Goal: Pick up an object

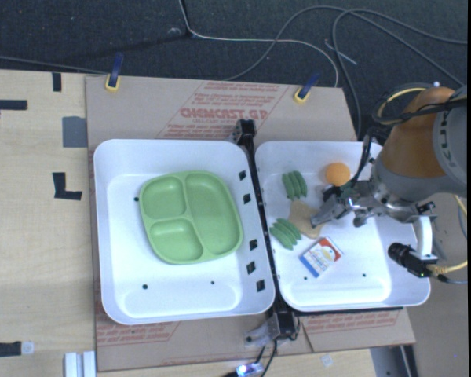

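My jaws [327, 213] hang over the right-hand shallow white plastic bin [377, 290], reaching in from its right side at the end of my grey arm with its orange band [414, 144]. Two dark fingers point leftward and a little apart, with a narrow gap between them; nothing sits in that gap that I can make out. Just beyond my fingertips, to the left and touching or nearly touching them, lies a flat pale tan piece [302, 215] on the bin floor. I cannot tell whether I am in contact with it.

Just above my jaws, toward the far wall of the bin, rests a small round orange ball [337, 172]. Farther left and up from my tips lies a ribbed dark green oblong piece [294, 184]; a second ribbed green piece [285, 232] lies below and to the left of my tips, just beside the tan piece. Below my jaws, toward the near wall, lies a small flat packet, white with blue and red print [319, 256], tilted on the floor.

Well to the left of my jaws, past the black divider between the bins, the left-hand white bin [110, 210] holds a light green plastic plate with three compartments [191, 215], lying flat. Both bins sit on a brown cardboard sheet [220, 108] spread over the pale wooden counter [23, 250].
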Robot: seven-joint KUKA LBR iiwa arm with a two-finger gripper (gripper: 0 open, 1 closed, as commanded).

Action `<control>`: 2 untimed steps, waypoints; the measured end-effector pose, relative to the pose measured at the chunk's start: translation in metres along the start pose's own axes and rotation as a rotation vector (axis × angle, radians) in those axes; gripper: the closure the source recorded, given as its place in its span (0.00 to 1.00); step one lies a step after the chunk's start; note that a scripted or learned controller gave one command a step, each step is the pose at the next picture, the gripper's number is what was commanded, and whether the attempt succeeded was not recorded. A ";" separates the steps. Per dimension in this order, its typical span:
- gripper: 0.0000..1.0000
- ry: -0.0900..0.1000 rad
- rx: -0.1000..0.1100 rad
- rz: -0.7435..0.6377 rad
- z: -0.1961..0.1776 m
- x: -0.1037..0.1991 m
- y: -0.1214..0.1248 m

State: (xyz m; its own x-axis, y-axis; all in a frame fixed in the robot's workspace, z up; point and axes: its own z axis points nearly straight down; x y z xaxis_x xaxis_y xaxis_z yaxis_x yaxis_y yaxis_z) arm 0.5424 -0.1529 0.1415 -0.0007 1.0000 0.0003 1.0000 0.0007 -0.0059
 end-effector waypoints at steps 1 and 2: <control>0.00 -0.001 -0.002 -0.001 0.053 0.001 -0.001; 1.00 0.000 -0.003 -0.002 0.041 0.001 0.000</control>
State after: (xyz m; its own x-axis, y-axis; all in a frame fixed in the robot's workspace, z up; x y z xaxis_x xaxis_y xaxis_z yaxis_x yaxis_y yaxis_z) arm 0.5423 -0.1515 0.1006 -0.0023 1.0000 0.0006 1.0000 0.0023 -0.0026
